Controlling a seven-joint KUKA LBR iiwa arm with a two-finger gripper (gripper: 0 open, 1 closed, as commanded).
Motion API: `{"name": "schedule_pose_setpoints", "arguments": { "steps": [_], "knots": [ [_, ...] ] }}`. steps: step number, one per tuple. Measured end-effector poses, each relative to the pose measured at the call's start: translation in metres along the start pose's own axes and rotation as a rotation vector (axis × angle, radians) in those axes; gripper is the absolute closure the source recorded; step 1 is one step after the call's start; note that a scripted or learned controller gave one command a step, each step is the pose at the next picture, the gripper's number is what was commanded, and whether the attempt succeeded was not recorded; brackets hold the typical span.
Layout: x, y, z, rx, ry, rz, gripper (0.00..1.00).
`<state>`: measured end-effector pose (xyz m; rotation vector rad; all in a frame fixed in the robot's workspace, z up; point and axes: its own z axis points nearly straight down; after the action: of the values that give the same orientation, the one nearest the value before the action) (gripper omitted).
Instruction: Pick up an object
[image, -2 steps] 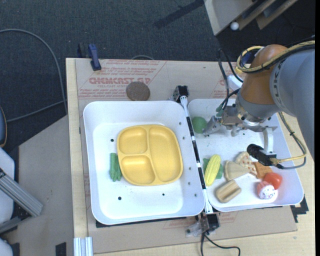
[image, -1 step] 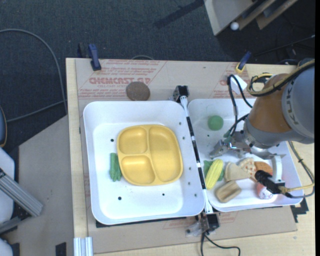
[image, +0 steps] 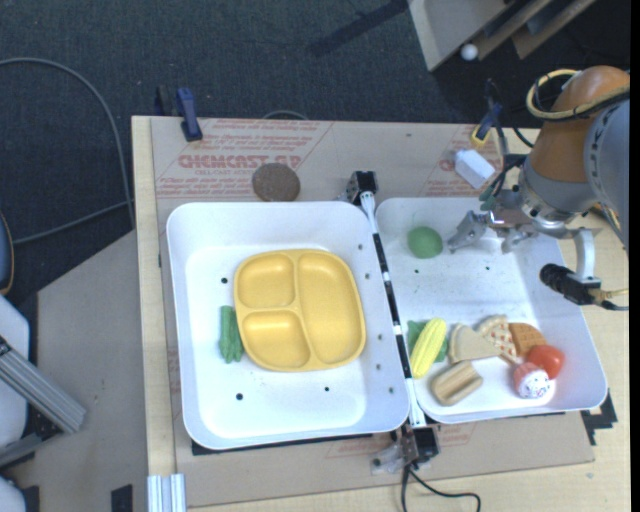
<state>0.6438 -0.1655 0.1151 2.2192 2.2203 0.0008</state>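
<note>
Green ball (image: 424, 242) lies in the right bin (image: 520, 290), at the far left corner, on bare white floor. Gripper (image: 487, 234) hangs just to its right, low over the bin's far end, nothing between the fingers; fingers splayed apart, one tip toward the ball but not touching it. Grey arm with orange band comes in from the right edge.

Near end of the same bin: corn cob (image: 428, 346), bread slice (image: 474, 343), pizza wedge (image: 515, 338), hot-dog bun (image: 456, 382), tomato (image: 545, 358), and a small white and red piece (image: 533, 383), all clustered and touching.

Left bin (image: 200, 400): yellow divided plate (image: 298, 308) in the middle, green pod (image: 231, 334) against its left edge.
</note>
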Motion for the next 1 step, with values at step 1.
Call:
{"name": "schedule_pose_setpoints", "arguments": {
  "steps": [1],
  "knots": [
    [0.0657,0.0230,0.0283,0.000,0.001,-0.001,0.00]
  ]
}}
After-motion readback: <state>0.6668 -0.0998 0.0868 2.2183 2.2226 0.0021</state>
